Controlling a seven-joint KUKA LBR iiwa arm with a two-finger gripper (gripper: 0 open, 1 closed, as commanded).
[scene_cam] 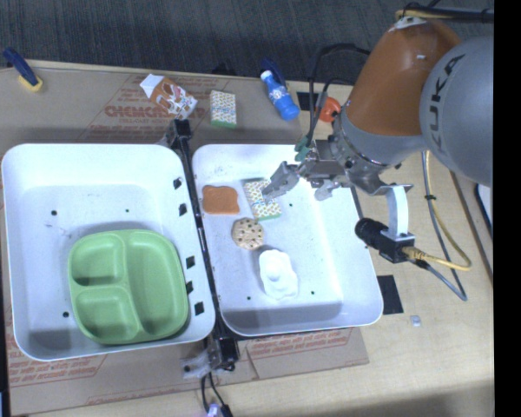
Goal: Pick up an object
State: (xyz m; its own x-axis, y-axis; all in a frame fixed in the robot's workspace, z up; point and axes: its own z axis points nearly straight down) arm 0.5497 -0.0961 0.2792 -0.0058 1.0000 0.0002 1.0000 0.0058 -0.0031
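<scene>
In the right bin (352, 268) lie an orange-brown toast-like piece (220, 200), a green-and-white patterned square (259, 203), a speckled cookie (247, 233) and a white lumpy object (278, 274). My gripper (299, 186) hangs over the bin's far middle, just right of the patterned square. Its fingers stand apart, the left fingertip (278, 181) over the square's upper right corner. It is open, with nothing between the fingers.
A green divided plate (126, 285) lies in the left bin (35, 172). Behind the bins on the bench sit a blue bottle (280, 95), a small green packet (223, 109) and a snack packet (168, 96). Black clips (181, 133) join the bins.
</scene>
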